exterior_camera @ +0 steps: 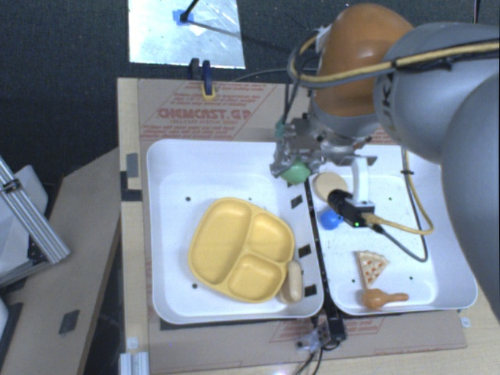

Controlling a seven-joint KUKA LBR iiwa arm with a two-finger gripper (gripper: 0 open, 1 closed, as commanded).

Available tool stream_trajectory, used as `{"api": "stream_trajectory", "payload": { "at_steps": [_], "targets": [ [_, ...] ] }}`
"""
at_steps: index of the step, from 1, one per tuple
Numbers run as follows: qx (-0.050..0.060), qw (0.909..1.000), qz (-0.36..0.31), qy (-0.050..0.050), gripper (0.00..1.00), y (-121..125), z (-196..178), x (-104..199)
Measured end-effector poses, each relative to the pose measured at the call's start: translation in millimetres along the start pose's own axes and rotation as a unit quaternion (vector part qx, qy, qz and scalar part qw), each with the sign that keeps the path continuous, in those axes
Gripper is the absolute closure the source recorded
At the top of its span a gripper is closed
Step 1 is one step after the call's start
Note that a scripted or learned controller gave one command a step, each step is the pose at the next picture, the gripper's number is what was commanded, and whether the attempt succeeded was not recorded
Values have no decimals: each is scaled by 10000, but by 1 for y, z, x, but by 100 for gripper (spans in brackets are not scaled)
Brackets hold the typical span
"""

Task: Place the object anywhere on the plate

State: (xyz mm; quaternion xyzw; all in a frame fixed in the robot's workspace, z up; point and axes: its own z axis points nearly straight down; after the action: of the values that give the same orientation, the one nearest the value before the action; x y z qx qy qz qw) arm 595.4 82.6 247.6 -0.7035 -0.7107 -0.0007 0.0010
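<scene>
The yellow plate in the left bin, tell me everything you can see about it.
The yellow plate looks like smooth moulded plastic with rounded corners, split into three compartments: one large on the left and two smaller on the right. It lies flat in the left bin, turned at an angle to the walls. A small tan bread roll rests against its lower right rim.

**Bystanders in and around the bins**

In the right bin [437,287], a pizza-slice toy [372,266] lies at five o'clock, an orange drumstick-shaped toy [381,296] just beside it at six. A blue ball [329,219] sits near the divider. A beige bread-like piece [293,281] rests in the left bin [168,209]. A blue clamp [206,76] stands at twelve o'clock.
</scene>
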Motion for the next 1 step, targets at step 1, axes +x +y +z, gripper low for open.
{"api": "stream_trajectory", "payload": {
  "at_steps": [1],
  "targets": [
    [-1,10000,5,-2,100,-10,8,44]
  ]
}}
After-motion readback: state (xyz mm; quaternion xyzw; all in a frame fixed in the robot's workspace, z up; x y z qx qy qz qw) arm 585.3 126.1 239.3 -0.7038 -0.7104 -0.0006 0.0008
